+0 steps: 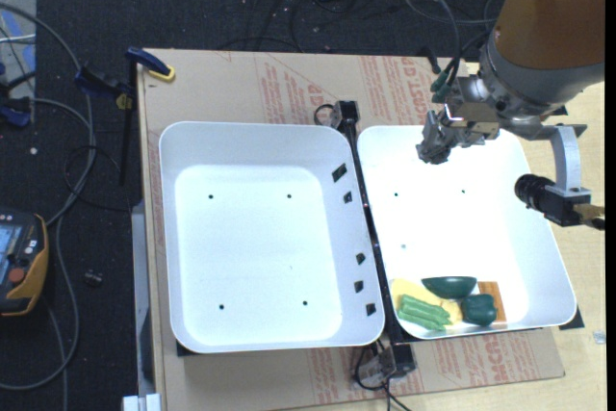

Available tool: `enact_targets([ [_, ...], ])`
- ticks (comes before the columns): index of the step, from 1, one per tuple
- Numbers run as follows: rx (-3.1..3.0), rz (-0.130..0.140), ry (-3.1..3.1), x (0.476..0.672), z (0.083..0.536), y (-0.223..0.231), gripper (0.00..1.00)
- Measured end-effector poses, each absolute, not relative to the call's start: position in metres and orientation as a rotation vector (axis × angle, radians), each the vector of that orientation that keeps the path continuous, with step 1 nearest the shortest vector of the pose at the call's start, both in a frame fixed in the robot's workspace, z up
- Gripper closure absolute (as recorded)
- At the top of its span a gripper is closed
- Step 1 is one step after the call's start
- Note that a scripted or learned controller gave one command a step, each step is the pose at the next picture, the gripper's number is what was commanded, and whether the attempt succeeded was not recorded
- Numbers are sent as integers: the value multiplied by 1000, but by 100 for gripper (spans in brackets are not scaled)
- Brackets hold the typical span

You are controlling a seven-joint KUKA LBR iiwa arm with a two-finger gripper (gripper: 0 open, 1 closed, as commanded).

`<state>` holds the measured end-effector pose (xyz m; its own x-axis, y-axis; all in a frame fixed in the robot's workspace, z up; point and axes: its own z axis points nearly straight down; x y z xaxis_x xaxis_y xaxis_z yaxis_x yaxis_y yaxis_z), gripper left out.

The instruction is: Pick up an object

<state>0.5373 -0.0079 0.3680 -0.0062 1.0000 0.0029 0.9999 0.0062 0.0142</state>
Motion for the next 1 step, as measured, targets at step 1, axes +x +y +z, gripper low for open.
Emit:
enact_targets([
  [1, 2213, 18, 2219, 501, 545, 15, 100],
])
